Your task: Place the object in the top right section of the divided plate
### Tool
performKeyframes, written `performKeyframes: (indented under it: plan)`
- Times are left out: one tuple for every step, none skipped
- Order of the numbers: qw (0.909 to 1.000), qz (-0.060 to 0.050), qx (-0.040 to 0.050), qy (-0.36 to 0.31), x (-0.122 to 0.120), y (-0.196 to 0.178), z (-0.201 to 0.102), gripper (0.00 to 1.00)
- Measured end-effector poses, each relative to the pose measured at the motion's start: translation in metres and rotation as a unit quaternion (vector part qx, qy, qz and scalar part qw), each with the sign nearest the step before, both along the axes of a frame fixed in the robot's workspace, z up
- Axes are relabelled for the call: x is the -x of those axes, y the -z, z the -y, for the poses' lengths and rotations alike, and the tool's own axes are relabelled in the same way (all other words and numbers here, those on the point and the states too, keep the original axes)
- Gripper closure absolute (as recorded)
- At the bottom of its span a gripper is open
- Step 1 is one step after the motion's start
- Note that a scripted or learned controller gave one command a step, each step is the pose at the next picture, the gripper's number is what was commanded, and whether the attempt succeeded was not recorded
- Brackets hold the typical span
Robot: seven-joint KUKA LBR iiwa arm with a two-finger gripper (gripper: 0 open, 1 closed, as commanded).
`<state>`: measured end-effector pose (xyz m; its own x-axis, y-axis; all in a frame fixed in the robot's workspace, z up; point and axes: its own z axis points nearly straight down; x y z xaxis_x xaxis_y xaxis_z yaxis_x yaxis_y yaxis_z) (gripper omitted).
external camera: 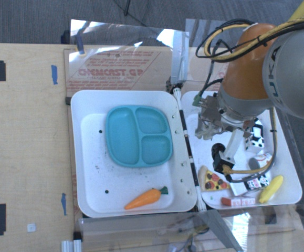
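A teal divided plate (125, 136) lies in the left bin (88, 156), with one large section on its left and two smaller ones on its right. All of its sections are bare. My gripper (206, 131) hangs over the left part of the right bin (291, 193), just right of the wall between the bins. The grey and orange wrist covers much of that bin. A toy pizza slice (213, 180) lies below the gripper, near the bin's front.
An orange carrot (144, 198) lies at the front of the left bin. In the right bin are a yellow banana (270, 189), a small red block (226, 200), a black-and-white cow-patterned toy (256, 135) and a small printed packet (254, 182).
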<state>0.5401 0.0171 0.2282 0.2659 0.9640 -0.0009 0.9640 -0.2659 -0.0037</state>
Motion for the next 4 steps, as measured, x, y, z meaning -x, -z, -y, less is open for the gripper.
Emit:
performKeyframes:
  plan:
    - [0.9999,0.000,-0.0001,0.017,0.019,-0.010,0.034,1.00]
    - [0.9999,-0.001,0.0001,0.017,0.019,-0.020,0.033,1.00]
    - [0.9994,0.000,-0.0003,-0.033,0.019,0.021,-0.039,1.00]
    - [0.9995,0.000,-0.0003,-0.033,0.018,0.011,-0.039,1.00]
